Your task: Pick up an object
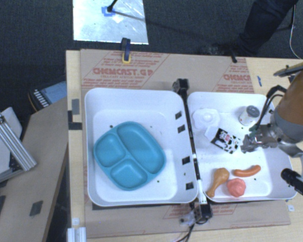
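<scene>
Tool (248,142) blurred over right bin (272,191), arm (298,110) cut off

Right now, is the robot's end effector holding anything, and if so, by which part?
It cannot be told. The end effector sits low in the right white bin, beside the black-and-white patterned packet, but the view shows no object between its fingers.

A grey robot arm (295,112) enters from the right edge of the frame, at mid height. An orange band is visible on it near the upper right, above the wrist. The wrist angles left and slightly downward, ending in a dark metal gripper (248,142) at the right-centre of the frame. Thin cables loop along the wrist. Its tip is too small and dark to make out clearly.
</scene>
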